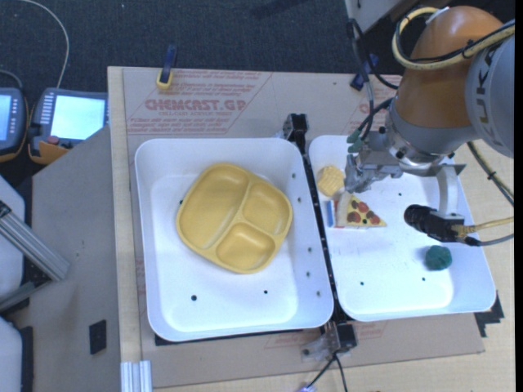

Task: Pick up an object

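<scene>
Red print on the brown cardboard sheet (pixel 204 103) covering the surface reads roughly "CHEMCAST G.P"; the smaller lines above and below it are too blurred to read. The grey end effector (pixel 357 183) hangs over the far left part of the right shallow white bin (pixel 409 296); whether it is open or closed cannot be told. Just beneath its tip lies a triangular toy pizza slice with red spots (pixel 359 213), near that bin's left wall. A round yellow toy biscuit (pixel 330 180) sits just left of the end effector. A fuzzy green ball (pixel 438 257) rests toward the right edge. The left white bin (pixel 163 300) holds a yellow plastic divided plate (pixel 234 217).
</scene>
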`<state>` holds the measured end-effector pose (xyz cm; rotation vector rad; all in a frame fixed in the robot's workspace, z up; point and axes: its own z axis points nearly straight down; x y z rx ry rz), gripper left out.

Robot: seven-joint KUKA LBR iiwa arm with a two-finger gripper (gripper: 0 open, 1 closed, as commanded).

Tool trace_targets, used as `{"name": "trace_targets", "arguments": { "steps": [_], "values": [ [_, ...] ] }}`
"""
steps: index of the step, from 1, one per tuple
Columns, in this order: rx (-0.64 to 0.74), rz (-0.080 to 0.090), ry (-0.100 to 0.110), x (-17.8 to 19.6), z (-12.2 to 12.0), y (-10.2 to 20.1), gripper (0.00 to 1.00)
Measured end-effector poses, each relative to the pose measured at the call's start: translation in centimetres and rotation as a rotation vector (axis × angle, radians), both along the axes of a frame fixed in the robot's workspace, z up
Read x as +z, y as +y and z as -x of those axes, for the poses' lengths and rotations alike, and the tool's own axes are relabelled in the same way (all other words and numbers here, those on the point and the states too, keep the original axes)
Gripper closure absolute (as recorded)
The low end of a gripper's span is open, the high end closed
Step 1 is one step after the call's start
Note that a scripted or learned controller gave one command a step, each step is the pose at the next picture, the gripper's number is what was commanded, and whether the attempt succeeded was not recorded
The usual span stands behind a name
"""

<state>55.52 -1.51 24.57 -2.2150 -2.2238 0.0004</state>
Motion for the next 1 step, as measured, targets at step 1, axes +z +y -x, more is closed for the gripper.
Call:
{"name": "trace_targets", "arguments": {
  "steps": [1],
  "values": [
    [-0.002,0.001,0.001,0.03,2.11,4.86,1.00]
  ]
}}
